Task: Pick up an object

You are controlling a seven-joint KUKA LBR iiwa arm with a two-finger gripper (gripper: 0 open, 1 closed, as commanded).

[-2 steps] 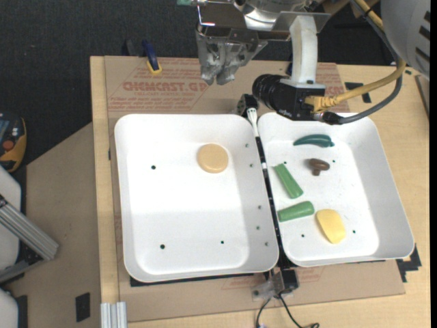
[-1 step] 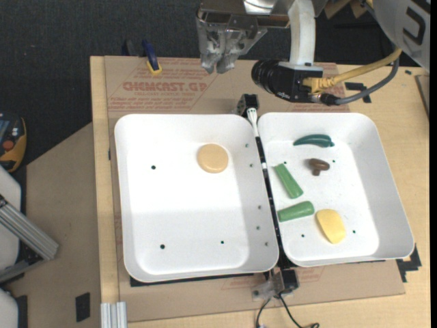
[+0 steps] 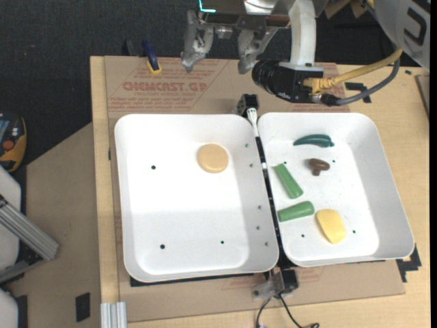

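Observation:
My gripper hangs high at the top of the view, above the cardboard behind the bins, its two fingers spread apart with nothing between them. In the left bin lies a round tan disc. The right bin holds a dark green curved piece, a small brown piece, two light green sticks and a yellow lump.
A cardboard sheet lies under and behind both bins. A blue and yellow clamp stands at its back left. A black camera body with a yellow cable hangs off the arm on the right.

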